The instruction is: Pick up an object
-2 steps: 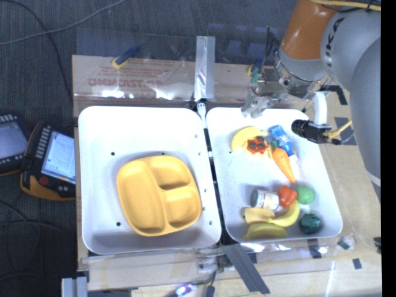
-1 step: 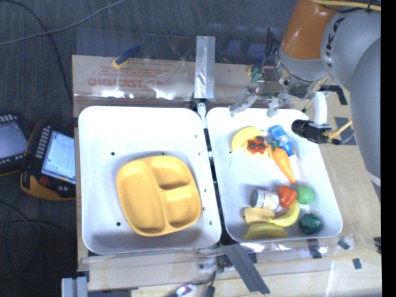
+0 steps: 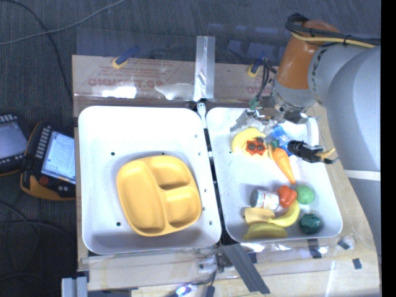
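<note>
Banana near front, gripper well behind

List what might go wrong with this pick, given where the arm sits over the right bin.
1. The end effector hangs over a tight cluster at the bin's far end: the carrot, a blue item and a yellow piece lie touching, so it may nudge or catch two at once.
2. The carrot is tapered and smooth-looking, so it might slip out.
3. The cluster sits near the right bin's wall, which may crowd the approach.
</note>
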